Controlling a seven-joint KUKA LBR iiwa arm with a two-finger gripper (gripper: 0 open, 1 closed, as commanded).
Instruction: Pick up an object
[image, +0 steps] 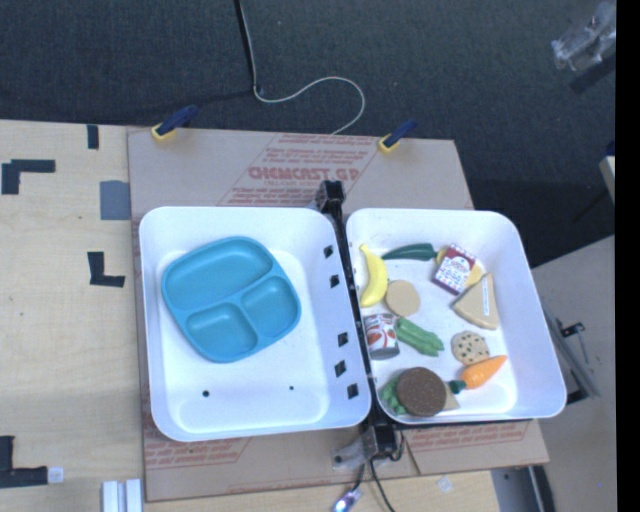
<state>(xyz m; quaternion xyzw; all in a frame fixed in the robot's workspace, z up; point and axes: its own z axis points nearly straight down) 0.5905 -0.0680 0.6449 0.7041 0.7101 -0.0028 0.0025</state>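
From my seat at the controls, I see a blurred grey shape at the frame's 1 o'clock corner, well away from both bins. I take it for the gripper (587, 38), and I cannot tell whether it is open or closed.

Everything worth picking lies in the right bin (520, 250):
- A toy banana (372, 277) runs along the inner wall at about 10 o'clock.
- A green pepper (410, 252) lies at 11, just beside the banana's top.
- A small red-and-white carton (455, 268) sits at 1 o'clock.
- A pale wedge (480, 302) lies at 3, touching the carton.
- A tan round disc (403, 298) rests near the middle, against the banana.
- A little can (381, 335) lies at 8 o'clock.
- A green pod (420, 338) lies just beside the can.
- A cookie (469, 346) sits at 4 o'clock.
- A carrot (484, 371) lies at 5, just below the cookie.
- A toy burger (420, 392) sits at 6, against the near wall.

The left bin (160, 400) holds a blue divided plate (232, 297) toward 10 o'clock. Both bins rest on a cardboard sheet (290, 170) on the counter (60, 330).
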